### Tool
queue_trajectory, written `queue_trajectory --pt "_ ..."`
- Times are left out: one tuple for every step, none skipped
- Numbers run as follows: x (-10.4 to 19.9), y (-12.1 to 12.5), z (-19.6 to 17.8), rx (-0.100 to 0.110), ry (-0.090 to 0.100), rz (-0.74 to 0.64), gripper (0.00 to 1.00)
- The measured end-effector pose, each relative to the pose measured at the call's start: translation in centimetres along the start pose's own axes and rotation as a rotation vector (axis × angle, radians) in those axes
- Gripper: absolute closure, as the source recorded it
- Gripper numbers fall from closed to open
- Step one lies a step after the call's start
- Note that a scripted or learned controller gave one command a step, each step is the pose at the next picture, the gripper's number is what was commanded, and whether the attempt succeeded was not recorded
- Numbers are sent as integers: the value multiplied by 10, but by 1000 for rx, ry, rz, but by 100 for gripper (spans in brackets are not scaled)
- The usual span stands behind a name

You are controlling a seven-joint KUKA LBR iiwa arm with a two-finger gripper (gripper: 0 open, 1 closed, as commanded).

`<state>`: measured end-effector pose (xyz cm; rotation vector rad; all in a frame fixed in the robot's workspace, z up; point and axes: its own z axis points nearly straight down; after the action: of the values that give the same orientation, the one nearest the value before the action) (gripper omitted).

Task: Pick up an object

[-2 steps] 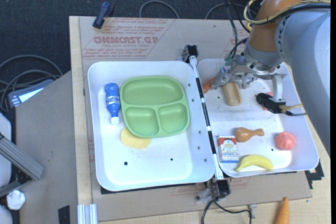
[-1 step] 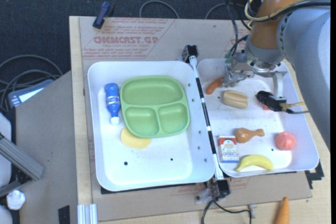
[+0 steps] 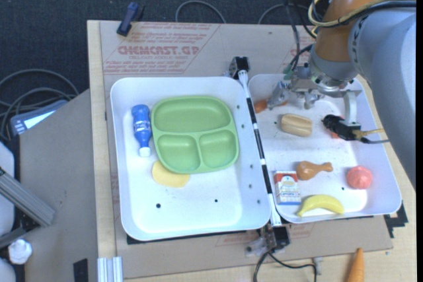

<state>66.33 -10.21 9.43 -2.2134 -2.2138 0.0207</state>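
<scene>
White bins lie side by side on a brown board. The left bin [image 3: 198, 211] holds a green tray [image 3: 195, 133] with three compartments. A blue bottle [image 3: 141, 129] lies just left of it, white cap toward the near side. A yellow disc [image 3: 170, 175] pokes out from under the tray's near left corner.

The grey arm reaches in from the right, and its gripper [image 3: 295, 97] hangs over the far end of the right bin [image 3: 334, 150]. Whether it is spread or pressed together cannot be told from this angle, and nothing can be seen pinched in it.

An orange piece [image 3: 261, 104] lies just left of the gripper, by the bin's far left wall. A tan roll [image 3: 295, 124] lies just near of the gripper. Further toward the near side lies a drumstick [image 3: 312, 170], with a pink ball [image 3: 359, 177] to its right. A small carton [image 3: 286, 187] lies by the left wall, and a banana [image 3: 320, 206] lies along the near edge.
</scene>
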Motion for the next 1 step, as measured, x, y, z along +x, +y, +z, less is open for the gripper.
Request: queue_trajectory --pt "-5 -47 11 -16 2 1 0"
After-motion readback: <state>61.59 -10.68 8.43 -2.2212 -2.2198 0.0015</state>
